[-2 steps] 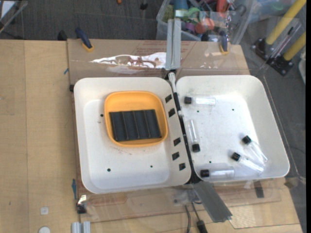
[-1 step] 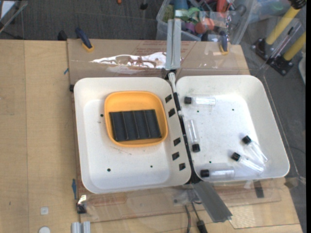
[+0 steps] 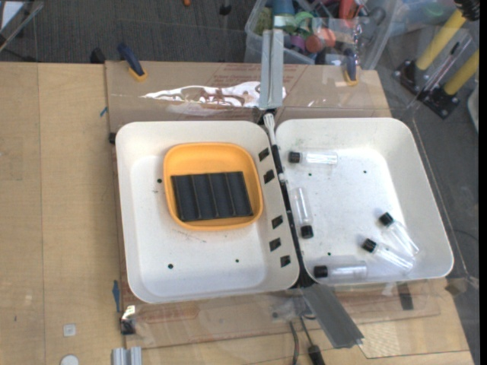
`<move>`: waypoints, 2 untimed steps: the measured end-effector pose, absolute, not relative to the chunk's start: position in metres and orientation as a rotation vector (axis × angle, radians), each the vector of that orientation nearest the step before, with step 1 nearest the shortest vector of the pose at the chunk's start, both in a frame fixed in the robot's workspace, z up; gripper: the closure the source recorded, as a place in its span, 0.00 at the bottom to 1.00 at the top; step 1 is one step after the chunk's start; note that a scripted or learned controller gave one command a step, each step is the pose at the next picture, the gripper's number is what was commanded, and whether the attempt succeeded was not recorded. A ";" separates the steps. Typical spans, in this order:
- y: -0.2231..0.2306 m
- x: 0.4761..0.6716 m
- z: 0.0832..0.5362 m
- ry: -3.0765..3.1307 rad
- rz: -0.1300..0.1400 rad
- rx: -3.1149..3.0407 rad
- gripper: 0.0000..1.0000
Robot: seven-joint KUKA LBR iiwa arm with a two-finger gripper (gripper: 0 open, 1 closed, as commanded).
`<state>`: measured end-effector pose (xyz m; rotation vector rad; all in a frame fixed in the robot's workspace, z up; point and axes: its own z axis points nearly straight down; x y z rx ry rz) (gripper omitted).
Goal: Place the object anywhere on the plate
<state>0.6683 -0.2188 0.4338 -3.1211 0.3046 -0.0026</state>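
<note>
Orange plate, carrying a black ribbed insert, sits in left bin; 5 clear vials lie scattered in right bin; end effector state cannot be told.

I see a glossy orange plastic plate carrying a matt black ribbed block. Both bins look smooth white plastic. The vials are clear, black-capped. The bench looks like matt wood.

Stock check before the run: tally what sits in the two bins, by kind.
Clear plastic tubes with black caps: 5
Orange square plastic plate: 1
Black ribbed rectangular insert on the plate: 1
Total: 7
</note>
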 end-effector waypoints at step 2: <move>-0.218 0.669 0.434 0.302 -0.003 -3.122 1.00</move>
